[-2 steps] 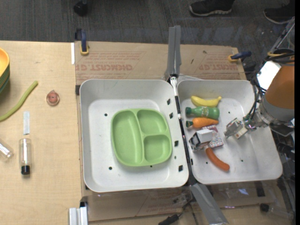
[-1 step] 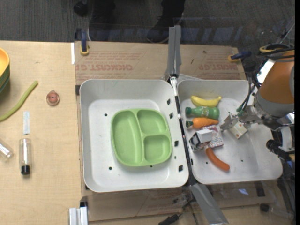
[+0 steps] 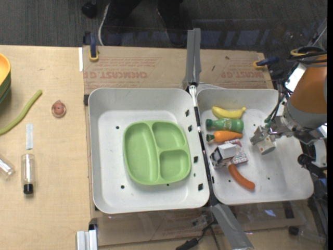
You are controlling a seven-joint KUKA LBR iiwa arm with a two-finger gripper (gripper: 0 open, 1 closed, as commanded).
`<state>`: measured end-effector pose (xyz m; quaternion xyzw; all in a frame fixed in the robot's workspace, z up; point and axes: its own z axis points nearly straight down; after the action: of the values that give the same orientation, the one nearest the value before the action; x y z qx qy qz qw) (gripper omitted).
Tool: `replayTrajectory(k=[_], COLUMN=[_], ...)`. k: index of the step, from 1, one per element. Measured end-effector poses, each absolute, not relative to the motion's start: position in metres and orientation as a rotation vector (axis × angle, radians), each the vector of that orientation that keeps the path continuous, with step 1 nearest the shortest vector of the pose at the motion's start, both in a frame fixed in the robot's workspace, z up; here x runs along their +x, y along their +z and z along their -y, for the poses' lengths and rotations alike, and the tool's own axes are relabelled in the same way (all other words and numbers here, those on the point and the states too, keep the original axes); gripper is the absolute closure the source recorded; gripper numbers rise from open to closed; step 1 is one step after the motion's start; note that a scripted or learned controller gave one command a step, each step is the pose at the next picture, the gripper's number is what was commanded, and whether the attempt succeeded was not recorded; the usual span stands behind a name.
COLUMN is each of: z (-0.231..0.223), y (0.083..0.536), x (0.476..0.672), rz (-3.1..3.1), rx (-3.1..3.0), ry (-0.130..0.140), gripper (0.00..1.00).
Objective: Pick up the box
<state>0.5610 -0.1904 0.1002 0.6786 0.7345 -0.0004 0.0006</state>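
Box lying in the right bin, end effector just beside it.

The box (image 3: 229,153) rests in the right bin (image 3: 281,189) between a carrot (image 3: 227,136) and a sausage (image 3: 242,176), under a green bottle (image 3: 225,124) and banana (image 3: 228,112). The end effector (image 3: 263,139) hangs to its right, apart from it; whether it is open or closed I cannot tell.

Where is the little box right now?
The box lies in the right bin, near its left wall, just under the carrot and above the sausage, left of the gripper.
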Motion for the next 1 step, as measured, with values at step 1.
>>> replayTrajectory(k=[1], z=[0.1317], y=[0.3099], x=[0.575], rz=[-2.307], rx=[2.132], ry=[-0.004], gripper=[1.0])
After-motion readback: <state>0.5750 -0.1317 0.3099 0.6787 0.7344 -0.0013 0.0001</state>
